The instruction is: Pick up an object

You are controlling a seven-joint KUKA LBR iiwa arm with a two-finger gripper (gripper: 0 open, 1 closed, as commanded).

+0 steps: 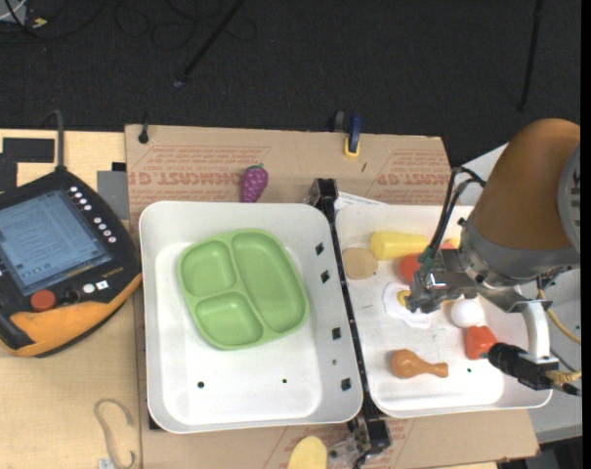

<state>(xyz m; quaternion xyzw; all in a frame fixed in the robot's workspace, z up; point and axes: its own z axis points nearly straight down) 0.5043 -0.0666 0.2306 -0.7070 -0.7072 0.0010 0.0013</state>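
The grey two-finger gripper (421, 298) is hanging low in the right white bin (378, 384) (finger spread unreadable here). A brown toy drumstick (417, 364) is lying just below it, a yellow wedge (397, 243) above, a white ball (465, 312) beside.

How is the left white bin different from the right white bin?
The left bin holds one thing, a green divided plate; the right bin holds several small toys, such as a yellow block and a brown drumstick. The gripper is down inside the right bin, while nothing reaches into the left bin. The left bin also looks somewhat bigger. Both are shallow, white and sit side by side.
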